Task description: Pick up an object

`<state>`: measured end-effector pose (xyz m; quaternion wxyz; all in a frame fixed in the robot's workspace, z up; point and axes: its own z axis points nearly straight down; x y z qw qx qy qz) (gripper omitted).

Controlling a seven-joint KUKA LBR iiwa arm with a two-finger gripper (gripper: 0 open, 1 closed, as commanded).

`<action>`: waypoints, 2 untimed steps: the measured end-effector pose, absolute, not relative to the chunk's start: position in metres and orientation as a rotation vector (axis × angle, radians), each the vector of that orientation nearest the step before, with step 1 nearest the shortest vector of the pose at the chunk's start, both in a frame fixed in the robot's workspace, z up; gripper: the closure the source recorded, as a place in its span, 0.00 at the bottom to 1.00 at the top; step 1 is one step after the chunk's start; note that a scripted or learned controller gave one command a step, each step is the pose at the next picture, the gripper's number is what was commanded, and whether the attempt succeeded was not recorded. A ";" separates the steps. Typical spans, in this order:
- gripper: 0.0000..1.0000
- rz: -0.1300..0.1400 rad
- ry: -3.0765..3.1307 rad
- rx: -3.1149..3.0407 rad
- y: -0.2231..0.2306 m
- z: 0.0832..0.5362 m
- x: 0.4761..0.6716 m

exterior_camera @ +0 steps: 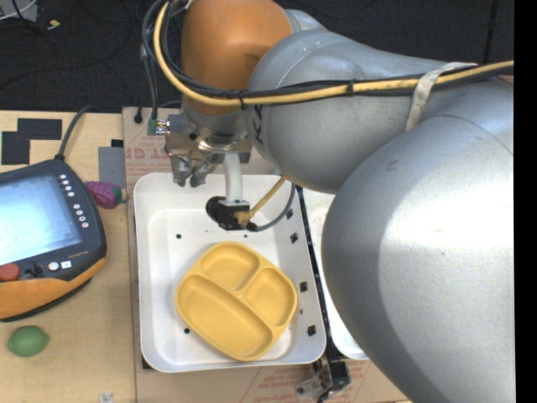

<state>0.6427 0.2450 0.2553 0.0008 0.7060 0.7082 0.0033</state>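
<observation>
Yellow three-compartment plate (237, 300) flat in white bin (159, 225), gripper (191, 172) state unclear.

The divided yellow plate (237, 299) looks like smooth matt plastic. The left bin (159, 250) is glossy white plastic. The arm (403, 141) has a satin grey shell; the worktop (75, 342) looks like matt cardboard.
</observation>
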 end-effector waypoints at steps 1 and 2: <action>1.00 -0.006 2.225 2.222 0.242 0.289 0.600; 1.00 0.000 2.225 2.219 0.245 0.082 0.567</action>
